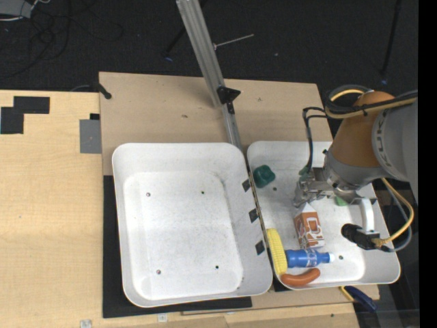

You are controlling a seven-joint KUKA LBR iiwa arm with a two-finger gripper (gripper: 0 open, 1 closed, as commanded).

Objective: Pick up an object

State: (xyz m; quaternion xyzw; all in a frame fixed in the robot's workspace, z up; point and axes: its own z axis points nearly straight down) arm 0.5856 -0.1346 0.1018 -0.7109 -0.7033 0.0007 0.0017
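Observation:
My gripper [304,193] hangs over the middle of the right bin [382,273], with the grey and orange arm reaching in from the right. Just below it lies a small brown and white box [309,229]. A dark green object [263,176] sits to its left, near the divider between the bins. Along the bin's front lie a yellow object [275,249], a blue bottle [304,257] and an orange-red sausage shape [300,277]. A bit of light green [339,199] peeks out beside the wrist. Nothing can be seen held in the gripper.
The left bin [126,157] stands beside the right one, their rims touching. A slanted metal rail [205,53] rises behind the bins. The wooden bench [48,203] extends to the left.

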